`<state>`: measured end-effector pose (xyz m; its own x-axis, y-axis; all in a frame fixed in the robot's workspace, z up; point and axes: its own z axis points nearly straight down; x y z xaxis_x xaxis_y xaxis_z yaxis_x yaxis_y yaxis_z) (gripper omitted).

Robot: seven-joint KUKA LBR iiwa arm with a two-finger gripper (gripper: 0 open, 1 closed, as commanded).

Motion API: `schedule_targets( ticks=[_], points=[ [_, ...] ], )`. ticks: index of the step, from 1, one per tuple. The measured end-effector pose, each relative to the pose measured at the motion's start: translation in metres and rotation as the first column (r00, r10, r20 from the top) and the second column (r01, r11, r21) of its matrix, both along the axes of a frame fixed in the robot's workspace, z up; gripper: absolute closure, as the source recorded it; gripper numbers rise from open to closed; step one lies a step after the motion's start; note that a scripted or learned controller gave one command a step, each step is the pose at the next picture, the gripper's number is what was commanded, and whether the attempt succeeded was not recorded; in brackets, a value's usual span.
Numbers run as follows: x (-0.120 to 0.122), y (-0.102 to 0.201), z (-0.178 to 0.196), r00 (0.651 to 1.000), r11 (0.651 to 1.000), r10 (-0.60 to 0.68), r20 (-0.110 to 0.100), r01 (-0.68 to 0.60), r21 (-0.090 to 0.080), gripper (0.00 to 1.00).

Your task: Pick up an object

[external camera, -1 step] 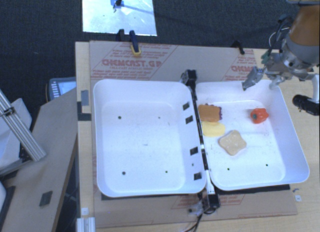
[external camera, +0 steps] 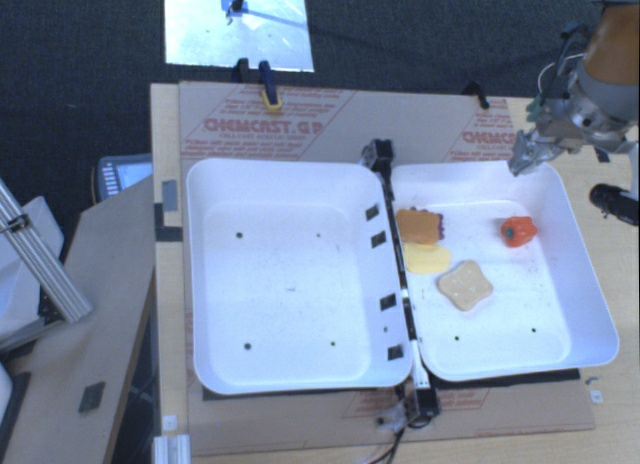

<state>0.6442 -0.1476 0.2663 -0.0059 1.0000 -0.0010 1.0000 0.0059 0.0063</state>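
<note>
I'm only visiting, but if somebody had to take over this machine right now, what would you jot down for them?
Tool: above the far rim of the right bin, nothing seen between its tips; open or shut cannot be told.
Things, all lying in the right bin: orange-red piece nearest the tool; sandwich-like piece by the divider; flat yellow piece just in front of it; toast slice in the middle.
Left bin: white.
Done: nothing lifted.
Left: descend on one item, close, lift.
</note>
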Motion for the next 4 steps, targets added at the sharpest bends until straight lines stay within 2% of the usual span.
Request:
schedule_targets(
  ticks=[1, 2, 3, 4],
  points=[
    [0.001, 0.006, 0.241, 1.000, 1.000, 0.000, 0.015, 0.000, -0.004, 1.00],
    [0.018, 0.118, 0.207, 1.000, 1.000, 0.009, -0.005, -0.009, 0.004, 1.00],
    [-0.013, 0.240, 0.189, 1.000, 1.000, 0.010, -0.007, -0.010, 0.005, 1.00],
    [-0.010, 0.339, 0.183, 1.000, 1.000, 0.008, -0.004, -0.008, 0.005, 1.00]
  ],
)
